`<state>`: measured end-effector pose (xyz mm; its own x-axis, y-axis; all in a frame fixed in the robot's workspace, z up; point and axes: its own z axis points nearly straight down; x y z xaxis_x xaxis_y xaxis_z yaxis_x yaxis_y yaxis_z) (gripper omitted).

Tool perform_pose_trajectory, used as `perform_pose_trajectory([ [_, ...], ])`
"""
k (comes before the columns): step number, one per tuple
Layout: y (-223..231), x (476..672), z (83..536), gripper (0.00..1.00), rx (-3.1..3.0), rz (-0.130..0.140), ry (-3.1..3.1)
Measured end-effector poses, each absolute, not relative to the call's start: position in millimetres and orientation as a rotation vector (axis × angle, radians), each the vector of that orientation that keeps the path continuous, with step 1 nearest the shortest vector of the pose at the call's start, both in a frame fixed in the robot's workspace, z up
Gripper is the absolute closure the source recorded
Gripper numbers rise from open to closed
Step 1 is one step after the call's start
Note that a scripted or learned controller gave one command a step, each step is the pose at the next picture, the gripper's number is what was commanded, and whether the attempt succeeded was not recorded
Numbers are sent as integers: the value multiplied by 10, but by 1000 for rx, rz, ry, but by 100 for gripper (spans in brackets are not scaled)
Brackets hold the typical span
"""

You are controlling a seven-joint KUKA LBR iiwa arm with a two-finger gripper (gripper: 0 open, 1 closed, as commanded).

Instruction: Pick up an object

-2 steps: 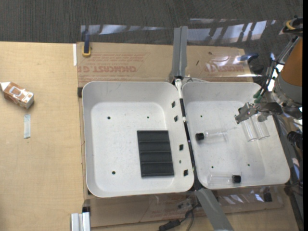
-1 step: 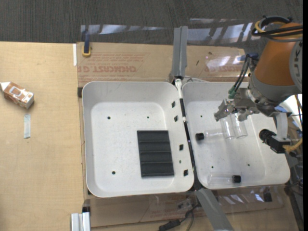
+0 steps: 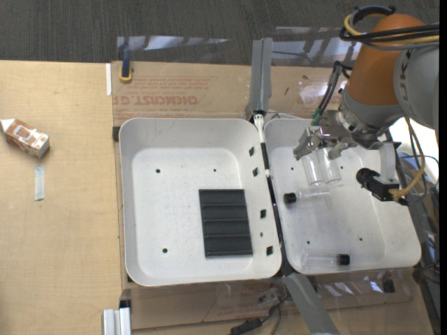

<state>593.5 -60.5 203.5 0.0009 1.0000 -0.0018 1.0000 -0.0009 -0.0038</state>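
Right bin (image 3: 391,250) | pincer (image 3: 316,145) above clear cup (image 3: 321,169), far-left area | finger spread: cannot tell | advice: lower straight, straddle cup wall, close gently, lift slowly to avoid slipping.

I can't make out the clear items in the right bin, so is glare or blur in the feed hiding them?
Camera view: sharp overall, light even, shadows soft. The right bin is bright white, so the clear cup below the gripper and the clear tube near the front rim show only as faint outlines. The black ribbed block in the left bin stands out crisply.
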Motion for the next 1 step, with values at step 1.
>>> perform_pose_trajectory([
  [1,-437,5944,2283,100,-2190,6,-2251],
])
